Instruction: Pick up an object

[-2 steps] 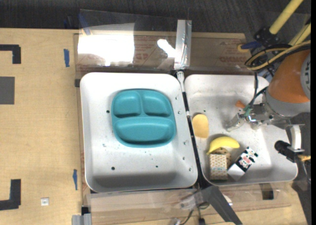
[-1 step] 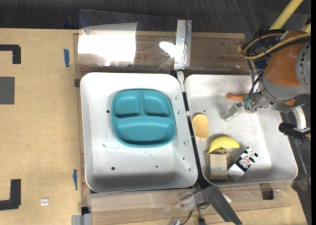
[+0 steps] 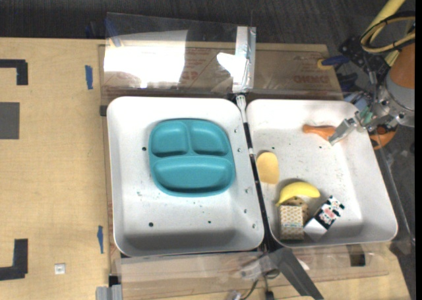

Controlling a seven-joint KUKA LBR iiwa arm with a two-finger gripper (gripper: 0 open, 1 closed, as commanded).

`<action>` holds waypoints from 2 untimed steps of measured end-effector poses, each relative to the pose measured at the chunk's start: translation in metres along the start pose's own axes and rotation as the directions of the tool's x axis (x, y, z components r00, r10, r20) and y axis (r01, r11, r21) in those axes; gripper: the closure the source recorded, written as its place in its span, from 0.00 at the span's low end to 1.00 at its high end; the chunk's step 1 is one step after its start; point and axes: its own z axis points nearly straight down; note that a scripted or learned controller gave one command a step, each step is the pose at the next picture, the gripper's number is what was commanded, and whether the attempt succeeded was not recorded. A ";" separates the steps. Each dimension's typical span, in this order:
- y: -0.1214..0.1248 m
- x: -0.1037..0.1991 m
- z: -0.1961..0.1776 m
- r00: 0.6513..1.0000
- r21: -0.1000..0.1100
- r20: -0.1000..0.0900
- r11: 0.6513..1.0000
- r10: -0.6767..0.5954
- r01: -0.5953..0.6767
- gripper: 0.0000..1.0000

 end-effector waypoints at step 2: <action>-0.014 0.083 0.065 0.998 0.006 -0.009 0.998 -0.058 0.058 0.00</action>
